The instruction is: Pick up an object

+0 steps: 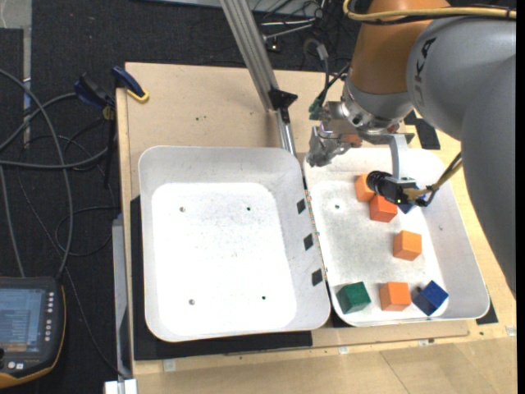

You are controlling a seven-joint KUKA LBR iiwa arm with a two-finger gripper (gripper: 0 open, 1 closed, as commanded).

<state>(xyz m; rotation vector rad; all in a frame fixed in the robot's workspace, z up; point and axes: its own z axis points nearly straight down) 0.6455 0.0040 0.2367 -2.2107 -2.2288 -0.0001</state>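
Note:
My gripper (326,148) hangs over the back left corner of the right bin (462,245), under the orange wrist band. Nothing shows in its grasp. In that bin lie several blocks. An orange block (363,189) and a red-orange block (382,210) sit close together at the back, right of the gripper. Another orange block (407,244) lies mid-bin. Along the front wall sit a green block (353,296), an orange block (394,295) and a blue block (430,297).
The left bin (156,220) stands beside the right one. A slanted metal strut (250,39) runs down to the bins' back edge near the gripper. A black fitting with cables (394,189) hangs from the arm over the back blocks. A teach pendant (29,327) lies at lower left.

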